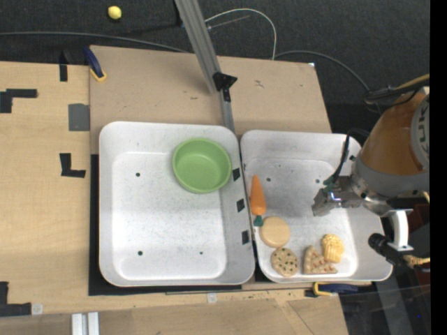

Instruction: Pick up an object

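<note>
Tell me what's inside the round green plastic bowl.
The round green plastic bowl, in the left white bin, shows bare green interior with nothing in it. Whatever lies beneath the bowl is covered.

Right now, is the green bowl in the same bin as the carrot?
No, the green bowl sits in the left bin; the carrot lies in the right bin.

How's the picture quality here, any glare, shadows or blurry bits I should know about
Camera view: lighting is even and soft; the white right bin and left bin look bright but keep their speckle, so no harsh glare. The green bowl casts only a faint shadow. The gripper and arm at the right edge look soft and smeared, and the small food items are low in detail.
</note>
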You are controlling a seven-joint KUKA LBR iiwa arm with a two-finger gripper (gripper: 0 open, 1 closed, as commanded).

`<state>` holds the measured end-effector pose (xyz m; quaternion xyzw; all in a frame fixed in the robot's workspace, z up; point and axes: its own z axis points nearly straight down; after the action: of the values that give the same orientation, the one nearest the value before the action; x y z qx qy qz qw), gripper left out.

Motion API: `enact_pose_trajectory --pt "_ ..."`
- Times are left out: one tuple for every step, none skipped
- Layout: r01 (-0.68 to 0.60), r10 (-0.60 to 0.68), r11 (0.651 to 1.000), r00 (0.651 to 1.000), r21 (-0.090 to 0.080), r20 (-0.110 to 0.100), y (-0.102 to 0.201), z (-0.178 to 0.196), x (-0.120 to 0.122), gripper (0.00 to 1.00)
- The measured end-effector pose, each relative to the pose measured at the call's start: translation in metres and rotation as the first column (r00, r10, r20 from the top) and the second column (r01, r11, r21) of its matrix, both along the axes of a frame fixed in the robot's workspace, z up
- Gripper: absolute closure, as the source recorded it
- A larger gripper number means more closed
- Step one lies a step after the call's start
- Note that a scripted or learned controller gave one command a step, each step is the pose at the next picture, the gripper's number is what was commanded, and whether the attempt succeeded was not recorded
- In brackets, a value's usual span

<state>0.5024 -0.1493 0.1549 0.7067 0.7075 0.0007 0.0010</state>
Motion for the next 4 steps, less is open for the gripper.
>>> enact_pose_trajectory --pt "0.0 0.0 1.0 1.0 0.0 0.001 0.0 0.048 0.001 1.0" --pt "-0.005 0.005 1.0 1.0 0.003 -0.003 0.051 0.061 0.004 1.0" --pt "-0.006 0.007 1.0 1.0 0.003 -0.003 0.106 0.073 0.003 1.0" --pt "-0.006 0.006 1.0 1.0 0.002 -0.005 0.154 0.075 0.01 1.0"
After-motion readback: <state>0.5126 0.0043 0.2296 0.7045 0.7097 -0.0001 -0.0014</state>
